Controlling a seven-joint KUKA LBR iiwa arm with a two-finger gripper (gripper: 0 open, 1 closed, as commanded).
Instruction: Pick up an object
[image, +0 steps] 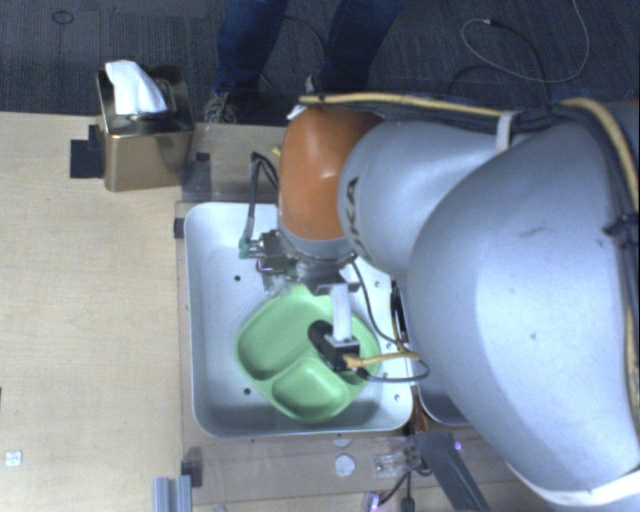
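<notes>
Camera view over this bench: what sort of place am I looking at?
Probably a robotics lab: a grey robot arm with an orange band reaches over a shallow white bin containing a green plastic divided dish, set on a pale wooden bench.

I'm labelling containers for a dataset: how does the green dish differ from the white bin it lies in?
Colour: the dish is pale green, the bin white. Size: the dish is far smaller, fitting inside the bin. Layout: ridges split the dish into compartments; the bin has one open floor. Pose: the dish lies turned askew to the bin's walls. Both are shallow, open-topped and round-cornered.
</notes>
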